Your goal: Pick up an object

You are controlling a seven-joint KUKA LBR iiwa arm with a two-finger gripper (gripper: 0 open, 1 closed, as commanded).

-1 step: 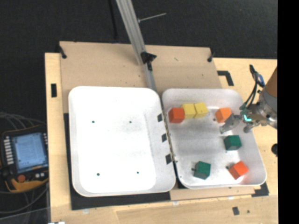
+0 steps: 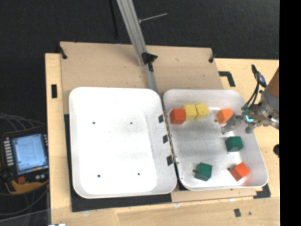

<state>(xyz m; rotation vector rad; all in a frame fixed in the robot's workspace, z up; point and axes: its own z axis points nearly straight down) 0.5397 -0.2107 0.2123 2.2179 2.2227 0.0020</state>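
The right bin (image 2: 188, 140) holds several small blocks. A red block (image 2: 178, 115) and two yellow blocks (image 2: 196, 110) line up along its far side. An orange block (image 2: 225, 115) lies to their right. My gripper (image 2: 238, 126) hangs over the bin's right part, open, with nothing between its fingers. It sits just right of the orange block and directly above a green block (image 2: 233, 144). A second green block (image 2: 203, 171) and an orange-red block (image 2: 240, 171) rest near the bin's front edge.
The left bin (image 2: 115, 140) lies beside the right one. A slanted metal post (image 2: 134, 27) rises behind the bins. A handheld control pendant (image 2: 26, 154) sits at the far left, off the bench.
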